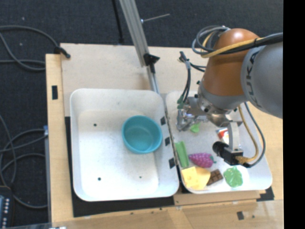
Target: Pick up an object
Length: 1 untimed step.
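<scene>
**Gripper low in right bin, grasp unconfirmed**

Left bin (86, 128) holds a teal bowl (141, 134), upright, mid-floor; right bin (259, 175) carries the pick candidates, bunched at the near edge: green stick (181, 153), yellow wedge (194, 178), purple grapes (201, 160), brown piece (216, 177), green leafy toy (233, 176); gripper (187, 119) sits by the divider, a small green item (195, 127) just beside it; can't tell jaw opening or hold; wooden bench (95, 66), dark floor, loose cables.

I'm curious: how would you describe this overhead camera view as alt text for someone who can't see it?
A grey and orange robot arm reaches from the right over the right white bin, which holds small toy foods: purple grapes, a yellow cheese wedge, a green stick and a green leafy piece. The left white bin holds a teal bowl.
</scene>
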{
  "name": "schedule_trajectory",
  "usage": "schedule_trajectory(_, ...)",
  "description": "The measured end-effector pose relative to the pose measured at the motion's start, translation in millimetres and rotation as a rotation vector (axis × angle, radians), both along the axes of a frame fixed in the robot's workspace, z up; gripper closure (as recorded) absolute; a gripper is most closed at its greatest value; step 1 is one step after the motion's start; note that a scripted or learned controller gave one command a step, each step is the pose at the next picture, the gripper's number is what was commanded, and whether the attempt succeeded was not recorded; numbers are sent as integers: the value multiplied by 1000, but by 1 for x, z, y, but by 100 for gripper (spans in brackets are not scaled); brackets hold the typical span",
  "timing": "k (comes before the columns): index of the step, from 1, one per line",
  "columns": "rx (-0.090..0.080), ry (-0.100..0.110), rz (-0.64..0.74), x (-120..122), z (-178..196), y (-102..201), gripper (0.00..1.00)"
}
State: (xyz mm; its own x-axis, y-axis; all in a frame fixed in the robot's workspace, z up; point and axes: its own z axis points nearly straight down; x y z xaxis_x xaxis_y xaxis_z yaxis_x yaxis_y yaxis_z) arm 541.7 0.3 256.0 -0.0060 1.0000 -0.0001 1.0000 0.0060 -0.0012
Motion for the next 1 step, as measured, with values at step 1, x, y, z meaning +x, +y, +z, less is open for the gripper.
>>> schedule_trajectory(1,2,-1,2,-21,1,53,100)
